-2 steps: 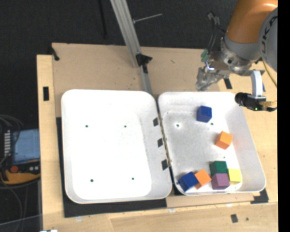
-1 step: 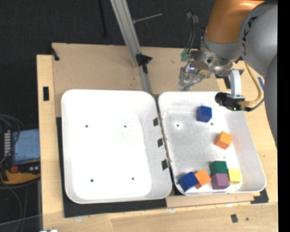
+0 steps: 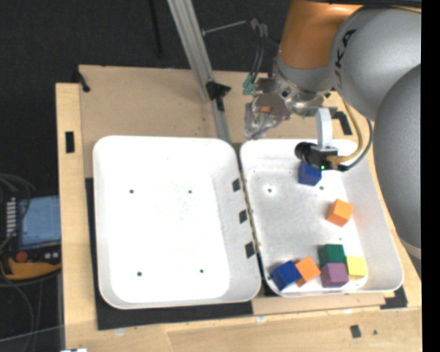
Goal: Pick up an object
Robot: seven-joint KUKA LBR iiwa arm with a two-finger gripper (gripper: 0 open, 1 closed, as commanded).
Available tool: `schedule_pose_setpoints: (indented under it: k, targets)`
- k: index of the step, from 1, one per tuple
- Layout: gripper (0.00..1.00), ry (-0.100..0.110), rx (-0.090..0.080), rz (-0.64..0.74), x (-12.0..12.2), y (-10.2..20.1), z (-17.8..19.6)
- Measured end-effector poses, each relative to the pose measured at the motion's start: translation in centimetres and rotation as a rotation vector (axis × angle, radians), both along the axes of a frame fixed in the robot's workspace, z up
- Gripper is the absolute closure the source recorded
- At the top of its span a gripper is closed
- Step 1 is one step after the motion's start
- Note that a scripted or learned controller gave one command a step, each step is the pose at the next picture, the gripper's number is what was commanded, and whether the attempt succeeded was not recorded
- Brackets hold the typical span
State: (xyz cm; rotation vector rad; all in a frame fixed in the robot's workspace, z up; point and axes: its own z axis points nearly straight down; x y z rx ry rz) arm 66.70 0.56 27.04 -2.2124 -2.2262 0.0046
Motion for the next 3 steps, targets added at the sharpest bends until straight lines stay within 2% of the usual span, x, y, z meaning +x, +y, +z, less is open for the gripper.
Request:
schedule_pose_setpoints:
  k: [2, 3]
  targets:
    - [1.0, -0.003, 0.001, 0.001, -2.8, 8.4, -1.7]
    - [0.0, -0.003, 0.002, -0.004, -2.8, 8.1, -1.7]
